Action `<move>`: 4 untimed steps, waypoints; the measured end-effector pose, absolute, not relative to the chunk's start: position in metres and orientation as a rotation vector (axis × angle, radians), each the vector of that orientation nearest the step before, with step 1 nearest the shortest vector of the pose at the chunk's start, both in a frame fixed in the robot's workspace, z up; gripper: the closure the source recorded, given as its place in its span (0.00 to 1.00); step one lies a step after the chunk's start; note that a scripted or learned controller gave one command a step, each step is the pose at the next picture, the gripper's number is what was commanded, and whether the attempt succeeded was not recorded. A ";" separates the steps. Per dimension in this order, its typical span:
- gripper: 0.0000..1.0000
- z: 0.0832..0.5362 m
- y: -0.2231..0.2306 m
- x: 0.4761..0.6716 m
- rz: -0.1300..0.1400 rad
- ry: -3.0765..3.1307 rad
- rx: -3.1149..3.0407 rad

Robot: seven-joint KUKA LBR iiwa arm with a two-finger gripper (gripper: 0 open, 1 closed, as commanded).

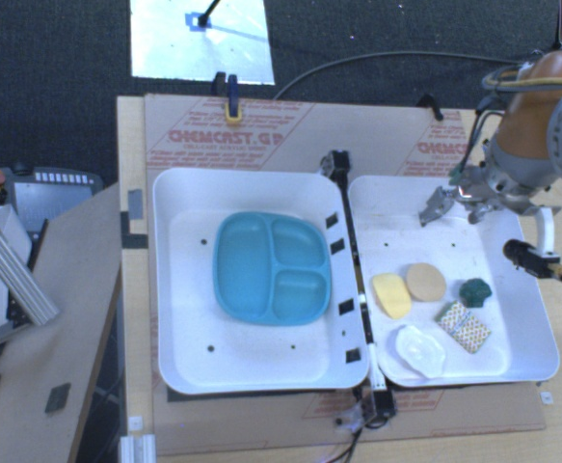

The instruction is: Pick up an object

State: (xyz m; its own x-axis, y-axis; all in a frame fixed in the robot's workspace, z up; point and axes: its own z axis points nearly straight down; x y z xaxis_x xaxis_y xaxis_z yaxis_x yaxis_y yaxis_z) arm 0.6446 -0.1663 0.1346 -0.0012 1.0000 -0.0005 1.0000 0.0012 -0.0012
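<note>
The pincer (457,204) hangs over the back of the right bin (521,360), apparently spread and grasping nothing. Near the bin's front lie a yellow piece (390,295), tan disc (425,282), green lump (474,291), patterned block (465,328) and white piece (420,349). The surface sheet (261,135) reads "CHEMCAST"

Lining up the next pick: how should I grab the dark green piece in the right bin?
Come straight down on the dark green piece and close across its narrow width. It is small, chunky and lies apart from the tan disc, though the patterned block sits close below, so keep clear of that side.
</note>
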 end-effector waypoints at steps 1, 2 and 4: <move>0.00 0.083 -0.166 0.645 0.002 -2.224 -2.218; 1.00 0.097 -0.166 0.647 -0.005 -2.229 -2.221; 1.00 0.211 -0.164 0.643 -0.005 -2.230 -2.219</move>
State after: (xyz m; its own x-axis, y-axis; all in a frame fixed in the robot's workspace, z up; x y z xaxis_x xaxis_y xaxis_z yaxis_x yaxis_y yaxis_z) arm 0.6430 -0.1642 0.2111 -0.0050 1.0000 -0.0013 1.0000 0.0050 0.0056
